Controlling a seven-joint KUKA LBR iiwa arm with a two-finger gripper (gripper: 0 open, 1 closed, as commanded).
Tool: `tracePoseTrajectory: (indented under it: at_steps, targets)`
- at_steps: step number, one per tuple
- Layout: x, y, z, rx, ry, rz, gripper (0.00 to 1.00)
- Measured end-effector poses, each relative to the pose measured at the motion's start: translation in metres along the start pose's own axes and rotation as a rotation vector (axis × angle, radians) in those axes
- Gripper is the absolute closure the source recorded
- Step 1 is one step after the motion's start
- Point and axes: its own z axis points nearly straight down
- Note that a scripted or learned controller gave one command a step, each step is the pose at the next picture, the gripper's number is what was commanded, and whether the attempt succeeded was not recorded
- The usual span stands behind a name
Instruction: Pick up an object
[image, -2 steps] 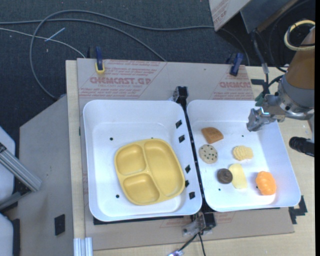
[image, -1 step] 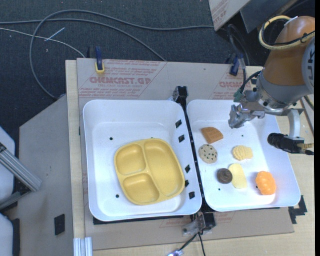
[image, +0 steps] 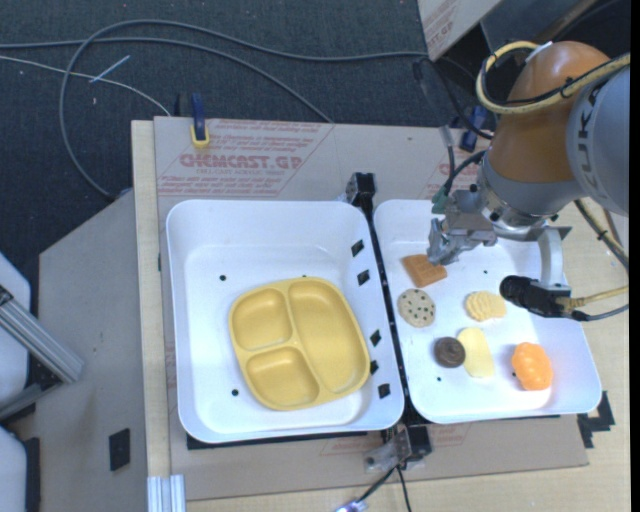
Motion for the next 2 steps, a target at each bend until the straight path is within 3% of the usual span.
tracePoseTrajectory:
  at_steps: [2]
  targets:
    - [0.106, -0.009, 0.018, 0.001, -0.001, -0.001, 1.00]
